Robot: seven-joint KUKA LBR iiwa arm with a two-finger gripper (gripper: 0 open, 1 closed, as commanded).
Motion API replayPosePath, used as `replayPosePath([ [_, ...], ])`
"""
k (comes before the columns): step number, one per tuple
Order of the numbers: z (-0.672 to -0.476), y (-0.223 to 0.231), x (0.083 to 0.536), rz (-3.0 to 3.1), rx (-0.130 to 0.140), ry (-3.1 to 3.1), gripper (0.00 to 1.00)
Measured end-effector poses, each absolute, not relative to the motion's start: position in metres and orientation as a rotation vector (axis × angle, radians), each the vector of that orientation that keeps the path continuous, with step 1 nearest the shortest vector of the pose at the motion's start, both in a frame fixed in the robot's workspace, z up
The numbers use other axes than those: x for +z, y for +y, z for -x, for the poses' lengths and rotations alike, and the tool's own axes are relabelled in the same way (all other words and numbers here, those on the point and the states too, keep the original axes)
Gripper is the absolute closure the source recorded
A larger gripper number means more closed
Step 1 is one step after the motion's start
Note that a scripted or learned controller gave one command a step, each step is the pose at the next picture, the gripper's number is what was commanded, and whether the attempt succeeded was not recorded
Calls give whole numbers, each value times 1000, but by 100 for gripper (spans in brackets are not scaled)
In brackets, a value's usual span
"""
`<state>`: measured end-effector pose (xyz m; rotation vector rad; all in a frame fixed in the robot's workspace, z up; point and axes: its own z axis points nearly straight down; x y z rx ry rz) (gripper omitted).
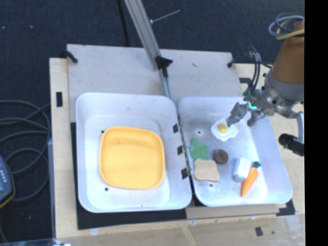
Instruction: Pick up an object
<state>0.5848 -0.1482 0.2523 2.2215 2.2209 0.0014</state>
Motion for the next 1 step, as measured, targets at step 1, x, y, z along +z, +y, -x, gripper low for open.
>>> replayPosePath([
  [1, -585, -148, 252, -2222, 1, 2221, 0],
])
